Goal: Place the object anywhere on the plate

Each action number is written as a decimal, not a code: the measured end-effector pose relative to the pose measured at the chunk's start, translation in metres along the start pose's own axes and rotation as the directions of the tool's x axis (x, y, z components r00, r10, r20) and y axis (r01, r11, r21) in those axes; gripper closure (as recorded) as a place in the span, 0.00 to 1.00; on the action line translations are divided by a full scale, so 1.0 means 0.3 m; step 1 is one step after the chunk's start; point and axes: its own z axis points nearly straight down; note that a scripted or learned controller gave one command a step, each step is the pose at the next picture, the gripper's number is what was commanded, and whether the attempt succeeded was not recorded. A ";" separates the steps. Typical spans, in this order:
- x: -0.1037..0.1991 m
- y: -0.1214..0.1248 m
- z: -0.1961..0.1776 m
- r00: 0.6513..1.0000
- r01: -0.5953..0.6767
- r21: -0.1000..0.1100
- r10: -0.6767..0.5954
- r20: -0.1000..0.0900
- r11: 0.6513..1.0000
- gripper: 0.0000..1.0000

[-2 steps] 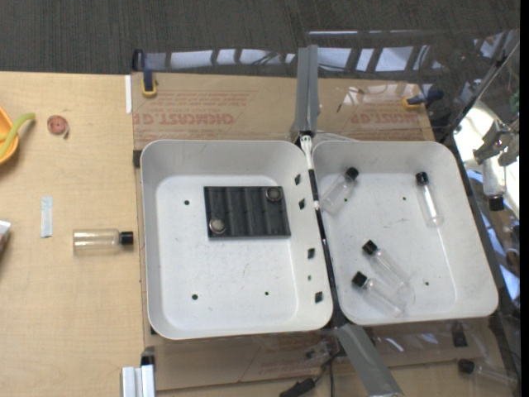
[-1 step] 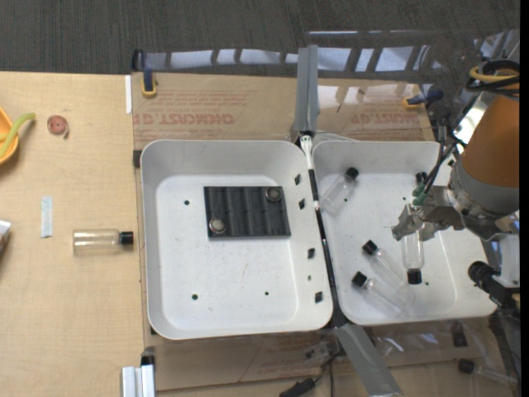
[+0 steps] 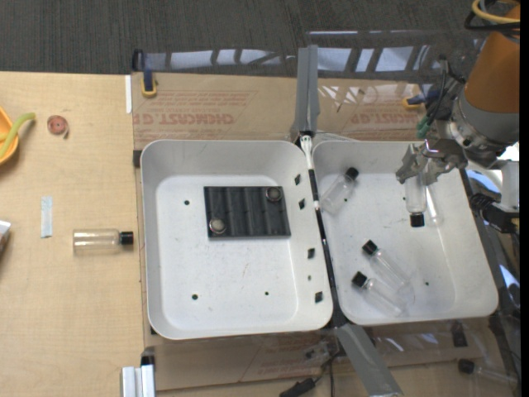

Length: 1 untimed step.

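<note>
arm (image 3: 496, 64) cut off at right edge; orange item (image 3: 7, 135) (left edge) cropped

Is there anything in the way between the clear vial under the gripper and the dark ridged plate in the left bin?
The clear plastic vial hangs in the gripper. Toward the dark ridged plate, the two bins' adjoining rims stand between; a second vial lies beside them. Two small round pieces sit on the plate.
</note>
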 end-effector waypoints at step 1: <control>-0.210 0.286 -0.625 0.999 -0.052 -0.001 0.052 0.000 0.999 1.00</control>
